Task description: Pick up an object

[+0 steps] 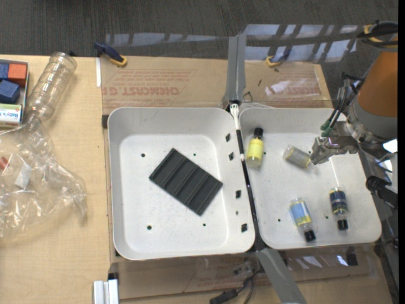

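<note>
My gripper [318, 152] hangs low over the right bin [364, 233], near its upper right part. Just to its left lies a small clear-grey bottle [295, 156] on its side, very close to the gripper tip; I cannot tell whether they touch. A yellow bottle [255, 149] with a black cap stands near the bin's left wall. Two small bottles with blue labels [301, 218] [339, 208] lie toward the bin's front. A dark ridged panel [186, 180] rests flat and askew in the left bin [126, 233].
The arm's orange band [381, 84] and grey wrist come in over the right bin's right edge. On the bench to the left are a clear plastic bottle [49, 87], crumpled plastic wrap [35, 176] and a box of blocks [12, 87]. Cardboard lies behind the bins.
</note>
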You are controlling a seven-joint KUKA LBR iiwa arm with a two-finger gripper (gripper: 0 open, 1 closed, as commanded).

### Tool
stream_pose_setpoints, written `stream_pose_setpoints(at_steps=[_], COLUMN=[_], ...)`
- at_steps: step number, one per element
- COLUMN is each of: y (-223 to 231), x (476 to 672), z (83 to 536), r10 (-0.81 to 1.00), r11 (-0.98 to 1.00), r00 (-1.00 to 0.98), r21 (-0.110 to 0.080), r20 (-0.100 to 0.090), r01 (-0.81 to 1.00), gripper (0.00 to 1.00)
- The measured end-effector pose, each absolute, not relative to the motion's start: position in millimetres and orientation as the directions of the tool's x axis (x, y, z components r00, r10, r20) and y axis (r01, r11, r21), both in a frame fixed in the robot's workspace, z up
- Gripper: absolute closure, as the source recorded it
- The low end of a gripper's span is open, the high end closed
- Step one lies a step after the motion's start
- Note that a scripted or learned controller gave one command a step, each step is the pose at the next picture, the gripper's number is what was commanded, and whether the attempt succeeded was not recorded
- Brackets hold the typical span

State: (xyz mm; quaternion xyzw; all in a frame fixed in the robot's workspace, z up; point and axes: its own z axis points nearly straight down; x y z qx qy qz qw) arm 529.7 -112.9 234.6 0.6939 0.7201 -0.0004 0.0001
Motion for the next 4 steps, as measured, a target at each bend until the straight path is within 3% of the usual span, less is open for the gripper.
stream_pose_setpoints(at_steps=[1, 2, 3, 4], y=[-113.3, -106.1, -107.0, -136.6], x=[529.4, 488.0, 488.3, 477.1], z=[234.3, 113.7, 122.2, 90.3], r10=[0.999, 1.000, 1.000, 0.982], r11=[0.036, -0.019, -0.023, -0.191], r00=[-0.036, 0.019, 0.023, 0.191], r21=[-0.002, -0.005, -0.005, -0.005], r20=[-0.001, 0.001, 0.001, 0.001], r01=[0.999, 1.000, 1.000, 0.982], gripper=[0.00, 0.00, 1.00, 1.00])
